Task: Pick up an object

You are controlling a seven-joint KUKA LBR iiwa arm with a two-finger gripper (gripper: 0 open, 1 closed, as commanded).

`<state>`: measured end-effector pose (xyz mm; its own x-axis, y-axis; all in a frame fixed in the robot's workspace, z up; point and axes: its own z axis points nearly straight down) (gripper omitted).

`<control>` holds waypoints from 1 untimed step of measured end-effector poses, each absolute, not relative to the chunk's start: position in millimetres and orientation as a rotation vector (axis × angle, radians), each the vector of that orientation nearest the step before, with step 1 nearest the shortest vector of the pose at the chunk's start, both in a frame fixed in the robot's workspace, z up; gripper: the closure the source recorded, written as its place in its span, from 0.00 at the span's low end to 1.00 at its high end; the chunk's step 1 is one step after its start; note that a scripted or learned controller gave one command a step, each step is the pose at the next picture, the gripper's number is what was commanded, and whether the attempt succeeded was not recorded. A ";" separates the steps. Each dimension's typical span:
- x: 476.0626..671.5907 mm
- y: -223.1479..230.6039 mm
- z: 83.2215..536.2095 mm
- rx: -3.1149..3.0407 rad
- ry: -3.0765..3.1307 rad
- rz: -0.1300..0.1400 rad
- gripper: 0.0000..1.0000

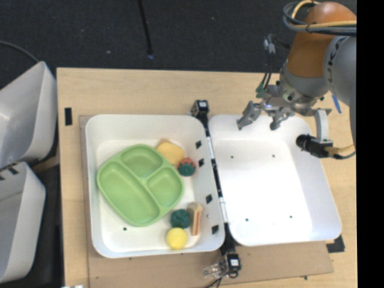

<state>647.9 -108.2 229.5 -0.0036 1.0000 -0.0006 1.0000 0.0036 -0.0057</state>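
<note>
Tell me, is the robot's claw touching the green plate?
Apart. In the camera view the gripper hangs over the right bin, while the green plate lies in the left bin.

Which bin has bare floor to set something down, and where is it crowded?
The right bin has open white floor from the centre divider across, below the gripper. The left bin is crowded: green tray, with small toys along its right side.
</note>
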 end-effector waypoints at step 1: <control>647.4 -107.5 163.5 -2.216 -2.219 0.009 0.00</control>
